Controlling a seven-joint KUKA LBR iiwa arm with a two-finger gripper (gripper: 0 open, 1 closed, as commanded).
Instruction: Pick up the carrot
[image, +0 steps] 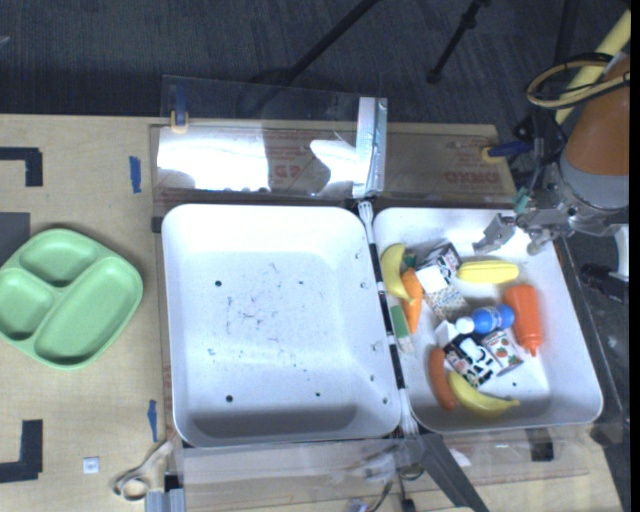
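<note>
1. Because the toys are all heaped in the right bin (585, 385), the arm (600, 150) hangs over that bin's far right corner.
2. The carrot (525, 315) lies near the right wall, just beside a blue-capped bottle (487, 322), well apart from the jaws (515, 225).
3. The jaws look spread apart and hold nothing.
4. I think they must come down nearer to me to reach it.
5. The left bin (270, 300) and the green plate (65, 297) on the table (80, 420) wait to one side.
</note>
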